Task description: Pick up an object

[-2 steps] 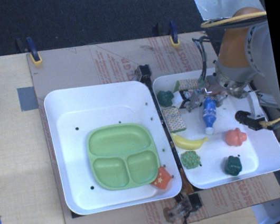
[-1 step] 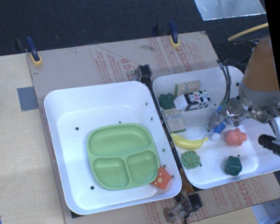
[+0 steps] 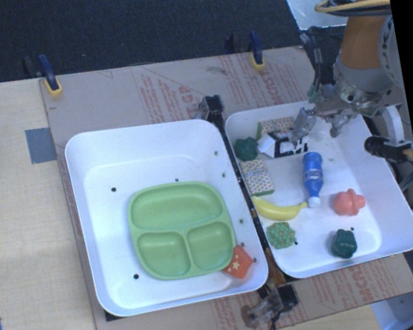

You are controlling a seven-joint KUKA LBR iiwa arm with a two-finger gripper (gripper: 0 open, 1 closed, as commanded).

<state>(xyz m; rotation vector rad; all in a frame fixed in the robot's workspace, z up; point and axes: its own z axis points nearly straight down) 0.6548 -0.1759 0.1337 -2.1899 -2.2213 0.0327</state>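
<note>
The gripper (image 3: 318, 123) hangs over the far edge of the right bin (image 3: 389, 191), at the bin's 12 o'clock. Its fingers (image 3: 303, 121) stand apart, with nothing between them. A black-and-white item (image 3: 286, 144) lies just beside them at 8 o'clock. A blue bottle (image 3: 313, 175) lies at 6 o'clock of the gripper. Around the bottle: banana (image 3: 279, 207) at 8 o'clock, orange toy (image 3: 347, 203) at 4 o'clock, dark green toy (image 3: 343, 243) at 5 o'clock. The left bin (image 3: 97, 219) holds a green tray (image 3: 180, 228) and an orange block (image 3: 239, 262) at its 5 o'clock.
</note>
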